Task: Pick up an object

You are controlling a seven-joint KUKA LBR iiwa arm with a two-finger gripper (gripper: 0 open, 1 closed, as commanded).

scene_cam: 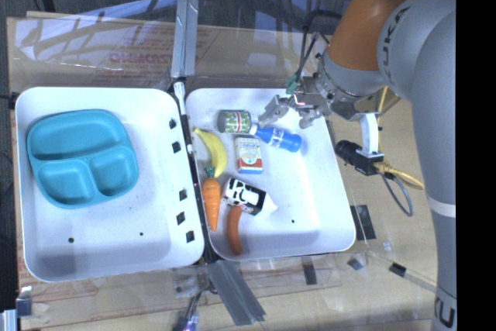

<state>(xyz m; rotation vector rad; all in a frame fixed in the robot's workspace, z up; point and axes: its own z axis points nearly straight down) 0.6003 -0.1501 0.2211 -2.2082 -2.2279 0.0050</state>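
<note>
My gripper [290,112] hangs open over the back of the right bin [325,201], its two grey fingers spread with nothing between them. Just below it lies a blue bottle [280,139]. A green can [234,121] lies to the gripper's left. A small red and white carton [249,153] sits in front of the can. Along the bin's left wall lie a yellow banana [213,152] and an orange carrot [211,202]. A black and white box [246,196] and a brown sausage [234,230] lie near the front.
The left bin [93,244] holds a blue divided tray [80,156]. A metal divider [184,35] stands between the two bins at the back. The right half of the right bin's floor is bare white.
</note>
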